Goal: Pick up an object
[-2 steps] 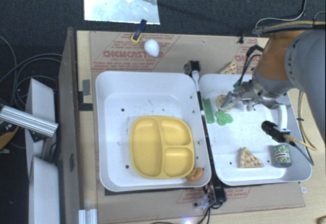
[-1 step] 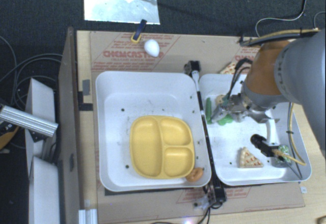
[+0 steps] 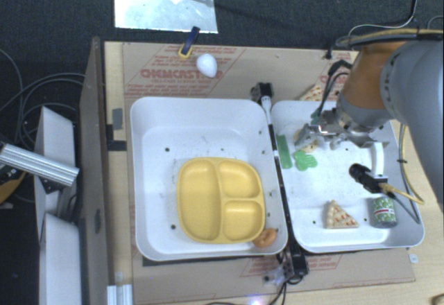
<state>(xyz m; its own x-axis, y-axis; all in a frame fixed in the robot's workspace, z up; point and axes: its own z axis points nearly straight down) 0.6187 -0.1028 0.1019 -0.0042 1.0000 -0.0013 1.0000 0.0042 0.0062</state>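
So you had the gripper (image 3: 310,136) low in the right bin (image 3: 409,236), over the green pieces (image 3: 304,160), approach step. Can't tell its grip state. Next you needed a clean descent onto the green, then a close.

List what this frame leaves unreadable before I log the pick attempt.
- Gripper: camera view, its tip is blurred against the green pieces; contact cannot be judged.
- Small can: too small to read its label.
- Orange item at the yellow tray corner: too small to identify.
- Arm: cut off by the right edge.
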